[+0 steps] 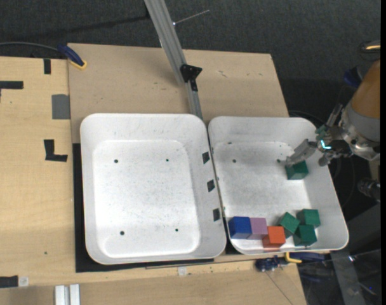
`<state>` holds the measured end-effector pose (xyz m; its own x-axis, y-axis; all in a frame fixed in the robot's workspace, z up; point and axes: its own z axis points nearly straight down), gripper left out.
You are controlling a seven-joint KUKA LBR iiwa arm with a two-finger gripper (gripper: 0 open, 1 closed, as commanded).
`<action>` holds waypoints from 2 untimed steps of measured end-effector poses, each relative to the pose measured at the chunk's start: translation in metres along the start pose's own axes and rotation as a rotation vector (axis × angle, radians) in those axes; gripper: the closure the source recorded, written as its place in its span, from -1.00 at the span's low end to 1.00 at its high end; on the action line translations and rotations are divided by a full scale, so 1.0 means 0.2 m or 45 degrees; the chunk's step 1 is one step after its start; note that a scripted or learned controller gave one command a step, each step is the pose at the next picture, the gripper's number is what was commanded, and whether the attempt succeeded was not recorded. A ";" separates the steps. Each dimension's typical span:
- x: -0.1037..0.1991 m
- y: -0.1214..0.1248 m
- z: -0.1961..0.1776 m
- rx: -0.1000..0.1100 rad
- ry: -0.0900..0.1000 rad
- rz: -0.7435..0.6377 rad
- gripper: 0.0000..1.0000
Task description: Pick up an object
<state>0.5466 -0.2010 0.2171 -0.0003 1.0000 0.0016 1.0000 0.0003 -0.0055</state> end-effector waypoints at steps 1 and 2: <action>0.00 0.01 -0.01 -0.005 -0.002 -0.002 -1.00; 0.00 -0.04 0.22 0.001 -0.001 0.000 -1.00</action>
<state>0.5391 -0.2006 0.1726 -0.0006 1.0000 0.0006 1.0000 0.0006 -0.0062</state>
